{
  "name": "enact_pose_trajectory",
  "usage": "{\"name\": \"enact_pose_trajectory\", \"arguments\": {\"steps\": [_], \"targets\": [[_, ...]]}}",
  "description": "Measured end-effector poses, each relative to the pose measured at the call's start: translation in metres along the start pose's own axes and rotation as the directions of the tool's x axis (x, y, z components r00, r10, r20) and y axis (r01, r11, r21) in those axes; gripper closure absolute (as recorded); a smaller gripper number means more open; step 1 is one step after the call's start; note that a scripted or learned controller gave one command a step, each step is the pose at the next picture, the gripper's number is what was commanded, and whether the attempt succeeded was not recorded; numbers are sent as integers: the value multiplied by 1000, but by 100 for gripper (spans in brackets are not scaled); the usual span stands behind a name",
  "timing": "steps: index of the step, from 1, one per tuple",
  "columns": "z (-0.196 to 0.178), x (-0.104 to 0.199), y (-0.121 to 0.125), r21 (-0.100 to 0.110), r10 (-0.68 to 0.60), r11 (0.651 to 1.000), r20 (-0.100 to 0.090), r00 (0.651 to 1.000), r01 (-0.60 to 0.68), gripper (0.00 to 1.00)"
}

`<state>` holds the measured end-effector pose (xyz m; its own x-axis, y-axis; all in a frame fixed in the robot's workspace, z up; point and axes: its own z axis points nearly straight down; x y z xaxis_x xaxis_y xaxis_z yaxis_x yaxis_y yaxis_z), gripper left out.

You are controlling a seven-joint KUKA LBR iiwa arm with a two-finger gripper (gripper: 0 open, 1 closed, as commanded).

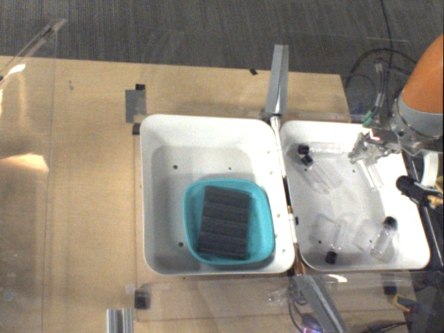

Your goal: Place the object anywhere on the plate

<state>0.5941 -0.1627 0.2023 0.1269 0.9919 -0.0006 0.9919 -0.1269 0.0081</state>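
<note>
A teal plate (262, 222) lies in the left bin (161, 186), toward its front right. A dark grey ribbed block (224, 221) rests flat on the plate, nothing touching it. My gripper (368, 148) hangs over the back right part of the right bin (347, 198), well away from the plate. The arm's orange band (427, 83) shows above it at the right edge. I see nothing held in the gripper.
Clear vials with black caps lie in the right bin: one at the back left (313, 164), one at the front left (331, 245), one at the front right (383, 236). A grey post (277, 82) stands behind the wall between the bins. Cables (368, 68) trail at the back right.
</note>
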Motion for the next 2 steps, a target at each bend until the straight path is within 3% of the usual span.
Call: {"name": "enact_pose_trajectory", "arguments": {"steps": [1, 2], "targets": [[75, 36, -81, 5, -187, 982, -2, 982, 187, 100], [-17, 70, -78, -2, -311, 950, -1, 950, 311, 100]]}}
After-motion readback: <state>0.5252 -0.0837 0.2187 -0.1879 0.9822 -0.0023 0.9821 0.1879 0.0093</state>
